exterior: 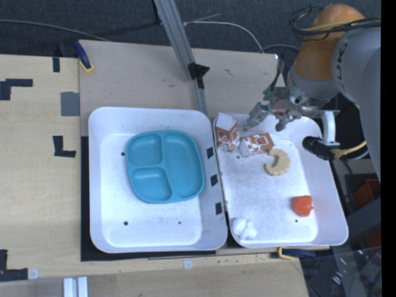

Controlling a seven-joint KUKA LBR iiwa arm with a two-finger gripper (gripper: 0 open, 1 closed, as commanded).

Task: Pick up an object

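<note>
My gripper (267,121) hangs over the far end of the right bin (328,228), its two dark fingers (253,117) spread open with nothing between them. Just below it lies a brown-and-white printed packet (257,144), with a similar small carton (228,135) to its left near the bin's wall. A tan croissant-shaped piece (277,163) lies to the right of the packet. A small red object (302,205) sits near the bin's right side, and a crumpled white object (245,229) rests in the near left corner.
The left bin (105,221) holds a blue divided plate (165,166). A slanted metal pole (179,36) rises behind the bins. The arm's grey body and orange band (325,48) fill the upper right, with a black cable fitting (315,146) beside the bin.
</note>
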